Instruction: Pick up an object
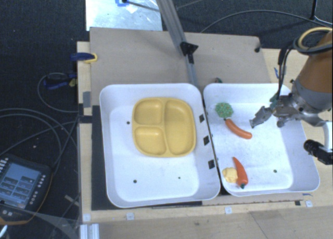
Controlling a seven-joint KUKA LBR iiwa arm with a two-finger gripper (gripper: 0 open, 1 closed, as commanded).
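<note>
1. Right bin [299, 178] holding four things: broccoli [224, 110] near its upper left, sausage [238, 129] just below that, carrot [240, 171] and a small yellow piece [229, 174] touching each other near the front edge.
2. Left bin [117, 181] carrying only a yellow divided plate [164, 127].
3. End effector [258, 119] hanging over the right bin, just right of the sausage and apart from it, with nothing between the fingers; open or shut cannot be told at this angle.
4. Likely target, judging by nearness: the sausage, lying at a slant on the bin floor.
5. Risk: fingers coming down off to the right of the sausage and closing on air, since the tip sits beside it, not above it.
6. Risk: rolling or sliding of the round, smooth sausage under a pinch across its slanted length.
7. Risk: nudging the broccoli, close by the sausage's upper end, during descent.
8. Risk: striking the bin floor when reaching for so low a thing.
9. Carrot and yellow piece: hard to separate, prone to a double or missed grasp.
</note>
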